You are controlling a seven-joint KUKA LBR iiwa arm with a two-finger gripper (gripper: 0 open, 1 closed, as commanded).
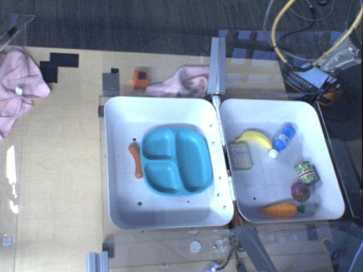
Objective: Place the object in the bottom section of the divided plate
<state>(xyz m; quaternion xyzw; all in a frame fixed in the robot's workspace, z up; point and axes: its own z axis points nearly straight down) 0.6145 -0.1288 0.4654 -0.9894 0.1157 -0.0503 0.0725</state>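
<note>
Blue moulded-plastic divided plate (177,160): centred in left white bin (119,205), sections vacant. Candidate items, right white bin (326,152): yellow banana (254,138), orange carrot (279,210); awaiting pick. Gripper state: cannot tell.

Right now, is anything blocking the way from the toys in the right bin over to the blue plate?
Only the two bins' raised rims, which meet between them. The banana, carrot and bottle lie in the right bin; the blue plate sits in the left bin, sections bare. A small orange piece lies beside it.
</note>
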